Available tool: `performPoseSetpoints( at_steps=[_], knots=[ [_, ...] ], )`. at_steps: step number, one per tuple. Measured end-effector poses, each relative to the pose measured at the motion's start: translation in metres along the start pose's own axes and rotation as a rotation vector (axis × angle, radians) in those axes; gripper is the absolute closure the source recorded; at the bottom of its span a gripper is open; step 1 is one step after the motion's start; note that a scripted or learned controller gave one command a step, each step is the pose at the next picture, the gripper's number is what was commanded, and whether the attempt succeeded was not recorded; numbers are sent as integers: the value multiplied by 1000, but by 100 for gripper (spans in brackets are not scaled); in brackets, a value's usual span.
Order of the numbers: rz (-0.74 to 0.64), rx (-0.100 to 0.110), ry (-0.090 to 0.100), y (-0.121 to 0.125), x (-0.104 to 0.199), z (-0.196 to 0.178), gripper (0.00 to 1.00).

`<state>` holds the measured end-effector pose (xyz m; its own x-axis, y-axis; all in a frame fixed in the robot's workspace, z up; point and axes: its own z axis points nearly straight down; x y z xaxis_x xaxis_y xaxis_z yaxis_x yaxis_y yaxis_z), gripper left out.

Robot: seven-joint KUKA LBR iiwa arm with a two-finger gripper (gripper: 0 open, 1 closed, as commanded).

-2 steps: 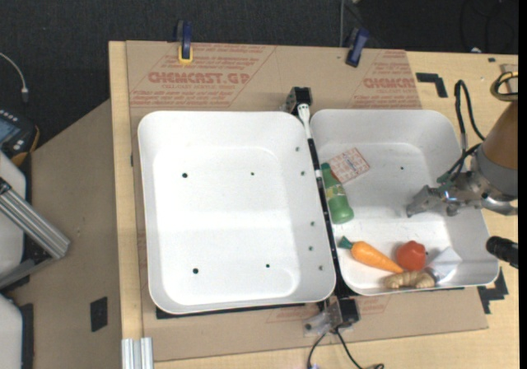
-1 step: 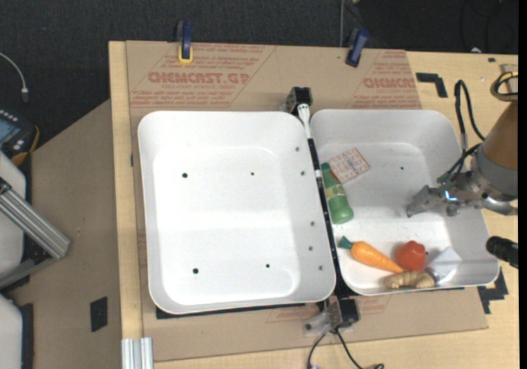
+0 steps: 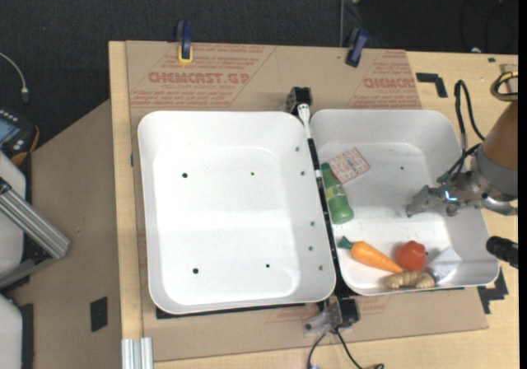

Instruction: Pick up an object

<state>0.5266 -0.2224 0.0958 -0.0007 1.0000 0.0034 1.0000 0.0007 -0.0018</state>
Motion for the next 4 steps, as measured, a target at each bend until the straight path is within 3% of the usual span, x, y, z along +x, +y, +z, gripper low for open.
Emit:
performPoseSetpoints(
  at_steps=[1, 2, 3, 4],
  knots=[
    [-4, 0, 4, 56, 3, 10, 0],
    [-1, 0, 4, 10, 2, 11, 0],
    [-2, 0, 3, 11, 2, 11, 0],
    [-5, -2, 3, 81, 4, 12, 0]
  ],
)
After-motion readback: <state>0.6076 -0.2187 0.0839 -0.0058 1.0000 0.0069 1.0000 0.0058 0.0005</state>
